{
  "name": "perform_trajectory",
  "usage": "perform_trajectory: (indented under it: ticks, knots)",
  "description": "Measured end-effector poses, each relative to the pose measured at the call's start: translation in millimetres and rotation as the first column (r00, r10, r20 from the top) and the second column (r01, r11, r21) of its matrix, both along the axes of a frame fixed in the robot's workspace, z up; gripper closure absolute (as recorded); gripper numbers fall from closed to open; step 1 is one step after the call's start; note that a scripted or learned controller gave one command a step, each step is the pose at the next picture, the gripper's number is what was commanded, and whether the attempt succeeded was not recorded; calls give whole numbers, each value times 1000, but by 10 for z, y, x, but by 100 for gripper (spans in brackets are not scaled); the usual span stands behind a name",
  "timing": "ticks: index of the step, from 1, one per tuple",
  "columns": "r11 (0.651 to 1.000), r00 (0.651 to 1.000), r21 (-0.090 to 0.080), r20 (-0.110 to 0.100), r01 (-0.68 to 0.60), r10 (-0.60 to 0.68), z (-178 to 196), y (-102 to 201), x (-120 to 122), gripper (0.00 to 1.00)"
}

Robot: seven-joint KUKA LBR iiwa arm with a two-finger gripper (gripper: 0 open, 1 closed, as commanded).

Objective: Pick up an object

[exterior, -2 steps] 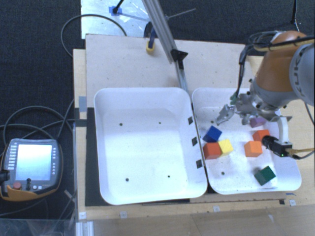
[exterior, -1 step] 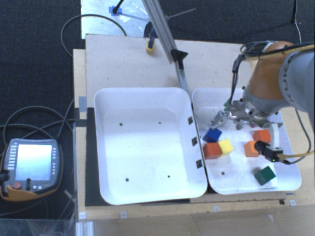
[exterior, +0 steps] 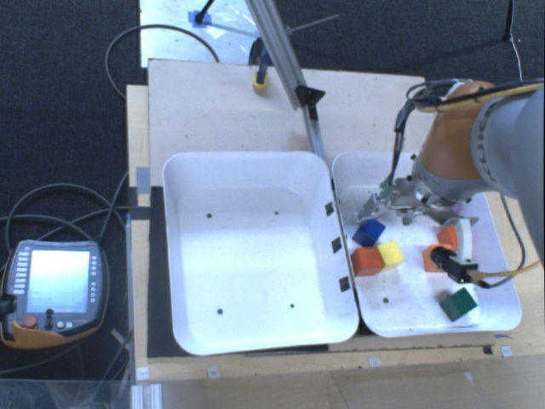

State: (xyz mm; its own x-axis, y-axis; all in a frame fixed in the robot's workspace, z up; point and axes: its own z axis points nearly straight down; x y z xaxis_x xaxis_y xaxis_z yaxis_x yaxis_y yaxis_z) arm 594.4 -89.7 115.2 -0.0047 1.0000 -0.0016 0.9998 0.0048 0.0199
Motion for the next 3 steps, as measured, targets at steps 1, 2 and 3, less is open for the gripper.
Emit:
perform_trajectory:
  ticks: [1, 2, 3]
  knots:
    - [1000, 1000, 0, 1, 1, -1, 99, -12, 4, 100]
    - [1000, 1000, 1, -14, 1, -1, 537, -33, 31, 100]
    - [1000, 1000, 1, -13, 0, 0, 981, -36, 48, 100]
